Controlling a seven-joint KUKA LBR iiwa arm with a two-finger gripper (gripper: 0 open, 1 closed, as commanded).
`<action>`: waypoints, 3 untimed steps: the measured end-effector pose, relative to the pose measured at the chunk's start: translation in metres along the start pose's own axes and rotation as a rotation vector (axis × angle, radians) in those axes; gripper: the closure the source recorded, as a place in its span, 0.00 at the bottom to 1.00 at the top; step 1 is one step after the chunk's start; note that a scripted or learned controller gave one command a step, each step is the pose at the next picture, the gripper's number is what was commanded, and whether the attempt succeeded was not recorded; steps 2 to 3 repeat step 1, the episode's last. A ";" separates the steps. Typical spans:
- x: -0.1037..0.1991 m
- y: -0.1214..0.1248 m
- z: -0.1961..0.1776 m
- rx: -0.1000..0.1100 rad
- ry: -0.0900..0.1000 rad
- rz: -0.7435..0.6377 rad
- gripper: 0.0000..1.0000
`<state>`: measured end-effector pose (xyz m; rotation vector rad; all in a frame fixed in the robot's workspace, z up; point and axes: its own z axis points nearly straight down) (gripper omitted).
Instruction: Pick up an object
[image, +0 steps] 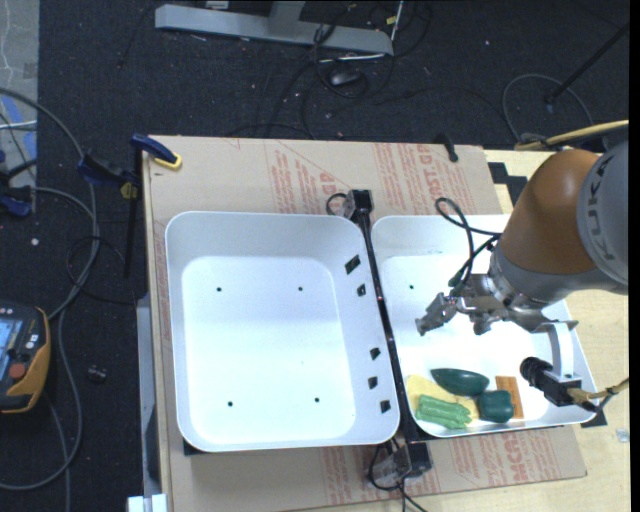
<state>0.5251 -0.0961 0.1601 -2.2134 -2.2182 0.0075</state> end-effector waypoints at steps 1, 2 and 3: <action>0.093 -0.029 -0.029 -0.011 -0.001 -0.006 0.00; 0.093 -0.029 -0.029 -0.011 -0.001 -0.006 0.00; 0.093 -0.029 -0.029 -0.011 -0.001 -0.006 0.00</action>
